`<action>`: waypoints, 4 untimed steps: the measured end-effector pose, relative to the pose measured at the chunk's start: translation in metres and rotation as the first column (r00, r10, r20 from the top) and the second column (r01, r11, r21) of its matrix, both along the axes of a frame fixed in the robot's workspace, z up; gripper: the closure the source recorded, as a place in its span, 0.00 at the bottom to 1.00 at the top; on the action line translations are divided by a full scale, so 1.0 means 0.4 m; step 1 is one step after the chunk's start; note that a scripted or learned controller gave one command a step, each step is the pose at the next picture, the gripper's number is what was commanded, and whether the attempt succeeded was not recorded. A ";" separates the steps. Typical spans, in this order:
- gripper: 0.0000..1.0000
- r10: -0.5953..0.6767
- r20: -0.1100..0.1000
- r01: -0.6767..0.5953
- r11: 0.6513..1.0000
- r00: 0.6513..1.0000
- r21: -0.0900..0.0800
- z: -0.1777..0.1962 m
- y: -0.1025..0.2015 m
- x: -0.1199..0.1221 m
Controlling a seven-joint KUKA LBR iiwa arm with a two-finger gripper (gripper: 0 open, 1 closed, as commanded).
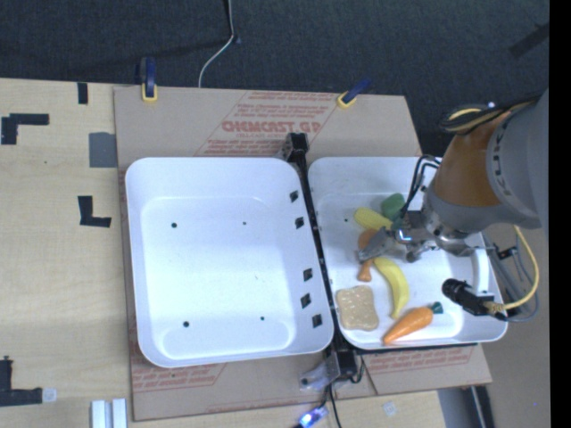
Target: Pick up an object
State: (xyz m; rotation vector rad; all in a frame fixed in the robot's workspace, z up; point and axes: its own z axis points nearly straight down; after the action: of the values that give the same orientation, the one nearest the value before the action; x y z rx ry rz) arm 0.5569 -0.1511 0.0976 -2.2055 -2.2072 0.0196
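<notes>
Resting on a cardboard sheet (268,132) over a wooden bench (53,239): two white bins, the right bin (464,333) holding toast (358,308), carrot (410,323), banana (393,283), yellow piece (371,218) and green piece (393,205). Beyond, dark carpet (357,25). Gripper (385,243) low among the items just above the banana; finger opening cannot be told
</notes>
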 end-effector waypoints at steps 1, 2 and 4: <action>0.00 0.006 0.020 -0.006 1.000 1.000 -0.006 -0.041 0.140 0.116; 1.00 0.004 0.016 -0.003 1.000 1.000 -0.007 -0.021 0.134 0.113; 1.00 0.006 0.029 -0.006 1.000 1.000 -0.006 0.513 0.389 0.081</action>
State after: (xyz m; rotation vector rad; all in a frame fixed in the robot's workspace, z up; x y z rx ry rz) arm 0.5895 0.0043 0.3027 -2.2161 -2.2312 -0.0062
